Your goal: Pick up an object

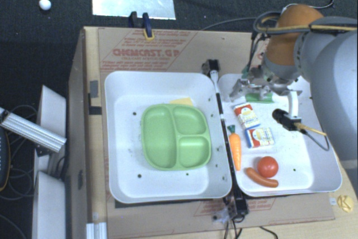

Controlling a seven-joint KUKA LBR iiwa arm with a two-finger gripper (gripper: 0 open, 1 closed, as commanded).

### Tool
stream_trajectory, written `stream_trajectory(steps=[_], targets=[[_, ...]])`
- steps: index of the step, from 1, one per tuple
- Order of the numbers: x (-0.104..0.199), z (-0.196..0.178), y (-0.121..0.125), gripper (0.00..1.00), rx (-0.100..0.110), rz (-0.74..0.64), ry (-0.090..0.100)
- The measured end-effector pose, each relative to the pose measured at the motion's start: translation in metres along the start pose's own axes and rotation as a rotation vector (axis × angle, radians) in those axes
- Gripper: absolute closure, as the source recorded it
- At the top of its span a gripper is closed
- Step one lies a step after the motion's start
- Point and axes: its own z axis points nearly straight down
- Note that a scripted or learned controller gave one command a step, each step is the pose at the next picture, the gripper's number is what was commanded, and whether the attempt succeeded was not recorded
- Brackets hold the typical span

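Camera view from above puts us at the far end of the right bin (327, 168), where a small green piece (263, 98) lies flat on the white floor. The gripper (253, 87) sits right over it, low in the bin, its metal tip at the piece's near edge. Open or closed? I cannot tell from this angle, nor whether it touches the green piece, and nothing is seen in its grasp.

The grey arm (330, 64) comes in from the right, its orange band (291, 31) above the bin's far corner.

Just beside the green piece, toward the front, lies a red and white box (246, 116), with a second box (260, 136) near it, a little further forward. A carrot (235, 149) lies along the bin's left wall, pointing front to back. A tomato (268, 165) sits toward the front, and a sausage (261, 177) lies just in front of it, close or touching.

Across the divide, the left bin (120, 120) holds a green divided plate (174, 137) in its middle, and a yellow piece (181, 102) peeks out at the plate's far edge. Both bins rest on a cardboard sheet (145, 47) with red lettering.
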Motion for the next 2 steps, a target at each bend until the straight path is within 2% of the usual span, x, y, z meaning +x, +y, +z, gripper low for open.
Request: stream_trajectory(steps=[2], targets=[[0.0056, 0.0, 0.0001, 0.0, 0.0, 0.0, 0.0]])
